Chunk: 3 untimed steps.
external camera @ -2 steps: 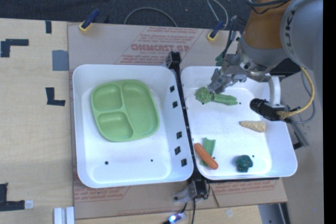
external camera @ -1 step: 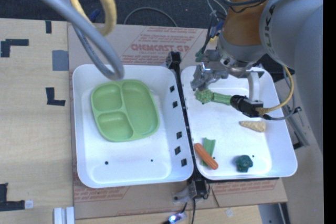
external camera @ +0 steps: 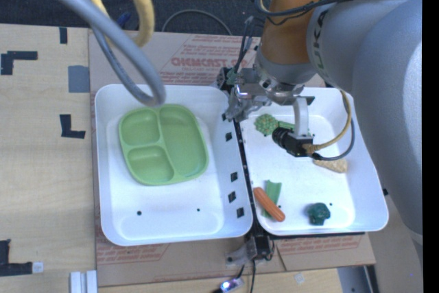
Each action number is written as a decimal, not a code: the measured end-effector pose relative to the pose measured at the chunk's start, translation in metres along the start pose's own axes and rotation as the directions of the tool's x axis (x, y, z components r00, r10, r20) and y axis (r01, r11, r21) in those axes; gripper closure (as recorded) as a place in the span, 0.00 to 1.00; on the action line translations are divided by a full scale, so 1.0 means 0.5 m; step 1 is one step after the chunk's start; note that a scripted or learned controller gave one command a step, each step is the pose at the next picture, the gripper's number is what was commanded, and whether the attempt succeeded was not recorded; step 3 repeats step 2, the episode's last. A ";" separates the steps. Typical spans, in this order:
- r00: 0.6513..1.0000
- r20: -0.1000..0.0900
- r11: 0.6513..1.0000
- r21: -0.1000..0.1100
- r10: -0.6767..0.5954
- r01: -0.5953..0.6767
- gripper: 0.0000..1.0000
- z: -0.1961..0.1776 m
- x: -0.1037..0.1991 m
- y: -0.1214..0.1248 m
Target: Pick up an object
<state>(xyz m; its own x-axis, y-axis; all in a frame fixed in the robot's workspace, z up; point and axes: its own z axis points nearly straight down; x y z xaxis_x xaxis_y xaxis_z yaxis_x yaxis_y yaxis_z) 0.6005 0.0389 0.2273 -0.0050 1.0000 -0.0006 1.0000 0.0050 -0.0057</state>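
Presently on the bench: two shallow white bins side by side, left bin (external camera: pixel 110 147) and right bin (external camera: pixel 367 206).

Left bin: one green compartment tray (external camera: pixel 163 144), three sections, lying flat toward the bin's far side. Nothing rests in it.

Right bin, four loose pieces:
- pale green knobbly piece (external camera: pixel 265 124), far-left corner, near the dividing wall;
- carrot (external camera: pixel 269 204) with a green leaf part just beside it, near-left area;
- dark green piece (external camera: pixel 318 213), perhaps broccoli, near edge;
- tan piece (external camera: pixel 334 165), mid-bin toward the right, shape hard to read at this size.

Arm: grey with an orange band, reaching in from the right and covering the far part of the right bin. The gripper (external camera: pixel 255 108) hangs over the far-left corner, just above or beside the pale green knobbly piece. Cables and wrist hardware crowd that spot, so whether the jaws stand wide or closed cannot be told, nor whether they touch the piece.

Step in hand, by judgement: the approach or descent onto a target, most likely the pale green knobbly piece. Nothing reads as lifted; all four pieces appear to lie on the bin floor.

Next move calls for: centring over the piece, clear of the bin wall close by, closing squarely on it, then a straight lift. The near wall leaves little room for one side.
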 end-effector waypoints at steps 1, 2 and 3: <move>1.000 -0.001 1.000 -0.002 -0.001 0.001 1.00 -0.012 0.098 0.008; 1.000 0.000 1.000 -0.001 0.002 -0.002 0.00 -0.012 0.094 0.008; 1.000 0.000 1.000 -0.001 0.002 -0.002 0.00 -0.012 0.094 0.008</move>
